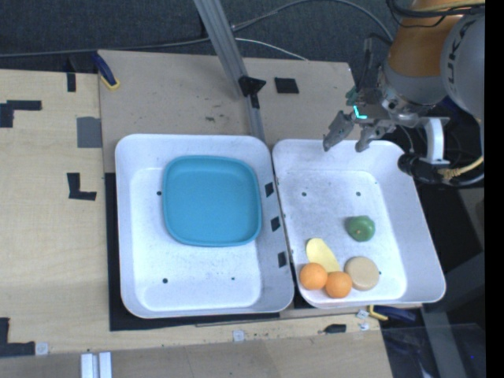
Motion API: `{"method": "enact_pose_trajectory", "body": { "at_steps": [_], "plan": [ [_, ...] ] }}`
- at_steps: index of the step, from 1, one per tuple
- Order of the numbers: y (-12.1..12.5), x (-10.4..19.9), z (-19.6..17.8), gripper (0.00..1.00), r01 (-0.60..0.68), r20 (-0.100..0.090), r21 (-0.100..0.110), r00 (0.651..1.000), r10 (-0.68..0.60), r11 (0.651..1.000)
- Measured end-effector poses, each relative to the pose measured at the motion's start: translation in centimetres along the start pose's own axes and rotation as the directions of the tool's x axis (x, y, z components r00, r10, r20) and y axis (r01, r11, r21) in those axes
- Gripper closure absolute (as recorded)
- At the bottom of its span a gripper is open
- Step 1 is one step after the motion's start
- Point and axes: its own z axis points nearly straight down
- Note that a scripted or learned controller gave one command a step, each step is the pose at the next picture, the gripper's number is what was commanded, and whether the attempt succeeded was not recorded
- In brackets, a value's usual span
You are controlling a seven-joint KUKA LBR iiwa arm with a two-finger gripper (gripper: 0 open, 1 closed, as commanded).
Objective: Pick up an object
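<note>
My gripper [349,137] hangs open over the far edge of the right bin [409,211], with nothing between its fingers. Well below it in that bin lie a green ball [361,228], a yellow piece [320,253], two orange balls [313,276] [339,284] and a tan round piece [362,272]. These things are clustered at the bin's near end, apart from the gripper.
The left bin [134,235] holds a blue square plate [211,200]. A grey metal post [228,46] slants across the back, between the bins. Black cables [441,172] hang by the arm at the right.
</note>
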Motion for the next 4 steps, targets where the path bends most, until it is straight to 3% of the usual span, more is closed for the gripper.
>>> {"method": "enact_pose_trajectory", "body": {
  "at_steps": [1,4],
  "plan": [
    [0.0,0.0,0.0,0.00,0.000,0.000,0.000,1.000,0.000,1.000],
    [-0.1,0.4,16.7,0.00,0.000,-0.001,0.006,1.000,0.000,1.000]
  ]
}}
